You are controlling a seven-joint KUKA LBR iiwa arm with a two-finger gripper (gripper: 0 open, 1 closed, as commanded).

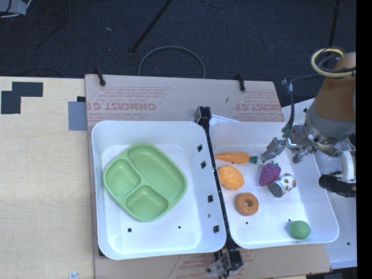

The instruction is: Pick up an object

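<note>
**Presently: Gripper Spread Above Right Bin, Nothing Held**

Metal fingers stand wide apart; the gripper hangs just above the knobbly purple grapes. Beside them lie a small printed can, a ringed doughnut, and a tapered carrot. Cardboard lettering is mirrored, illegible.

green tray, purple grapes

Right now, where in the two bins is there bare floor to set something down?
Left bin: bare strips around the green divided plate, widest along the near edge. Right bin: bare between doughnut and green ball. Crowded around carrot, grapes and gripper.
</note>
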